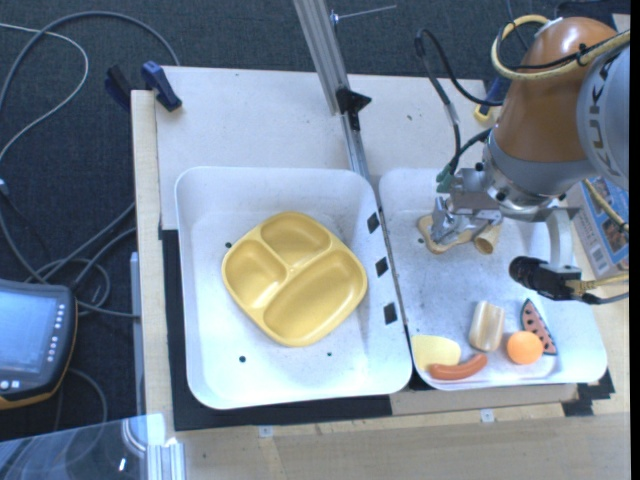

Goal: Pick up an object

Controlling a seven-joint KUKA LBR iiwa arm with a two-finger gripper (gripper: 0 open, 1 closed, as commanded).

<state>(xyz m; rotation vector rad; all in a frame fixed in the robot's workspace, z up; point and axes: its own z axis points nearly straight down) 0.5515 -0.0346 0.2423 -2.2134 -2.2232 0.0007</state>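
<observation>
Pincer [455,226] low in rt bin [420,193] over tan piece [437,236]; open/closed: can't tell.

A yellow divided plate [294,290] lies in a white bin [200,268]; an orange ball [524,348] beside a red watermelon slice [536,325].

A divided plate [294,290] is set in the left bin's [200,198] middle; small items [487,325] are gathered at the right bin's [400,193] front edge.
</observation>
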